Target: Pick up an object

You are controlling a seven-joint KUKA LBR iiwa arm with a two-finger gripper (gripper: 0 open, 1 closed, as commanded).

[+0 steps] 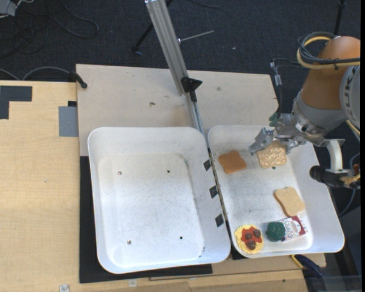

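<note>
Fixed overhead camera, angled down over two bins.

The one view looks from above at a slant, far enough off to take in both bins whole: the left bin (149, 199) toward seven o'clock, the right bin (255, 193) toward five, dark floor with cables at twelve. The arm (328, 84) enters at three o'clock, and an aluminium rail (170, 44) slants up toward twelve.

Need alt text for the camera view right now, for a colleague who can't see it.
The gripper hovers at a speckled cracker in the right bin, which also holds a toast piece, bread slice, small pizza and green toy.
</note>
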